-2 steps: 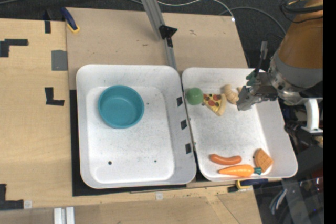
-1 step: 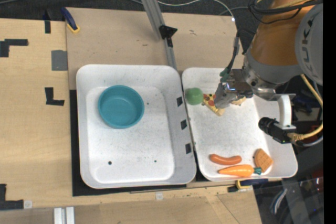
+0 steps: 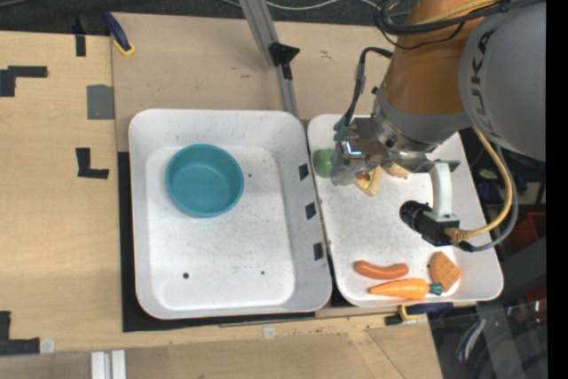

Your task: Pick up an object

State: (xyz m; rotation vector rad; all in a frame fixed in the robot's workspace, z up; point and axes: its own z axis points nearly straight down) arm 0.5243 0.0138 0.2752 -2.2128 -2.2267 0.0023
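My gripper (image 3: 353, 169) hangs low over the upper left part of the right bin (image 3: 390, 244), under the orange wrist band. A small green object (image 3: 322, 161) lies just to its left by the bin wall. A pale yellow object (image 3: 371, 182) pokes out just right of the gripper's tip, partly hidden by it. Whether anything sits in the gripper cannot be made out. Near the bin's front lie a red sausage (image 3: 382, 269), an orange carrot (image 3: 399, 288) and a tan cracker-like piece (image 3: 445, 270).
The left bin (image 3: 160, 280) holds a teal bowl (image 3: 205, 179) in its upper left. A black part (image 3: 424, 222) with a yellow cable and a white piece (image 3: 441, 186) hang from the arm over the right bin. A metal post (image 3: 257, 9) rises behind the bins.
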